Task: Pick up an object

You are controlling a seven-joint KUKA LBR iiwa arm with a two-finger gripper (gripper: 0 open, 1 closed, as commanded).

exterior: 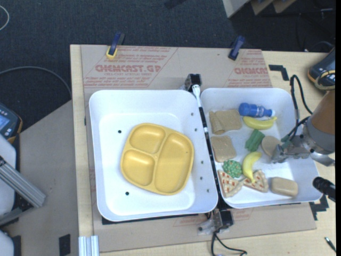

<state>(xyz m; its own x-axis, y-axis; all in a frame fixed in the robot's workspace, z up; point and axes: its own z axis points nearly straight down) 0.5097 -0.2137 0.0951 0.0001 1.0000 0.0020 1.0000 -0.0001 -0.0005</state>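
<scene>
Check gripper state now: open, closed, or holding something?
Gripper: cannot be told; it sits low in the right white bin beside a round tan toy bread piece.

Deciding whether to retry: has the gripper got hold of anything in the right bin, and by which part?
Cannot be told. The gripper sits low in the right bin beside a tan round piece, but nothing visibly sits in its grasp.

You look down from a single fixed camera above the tabletop (pixel 160 65), tilted at a slant. Both white bins (pixel 106 159) fit in view, with dark floor beyond the tabletop's far edge.
</scene>
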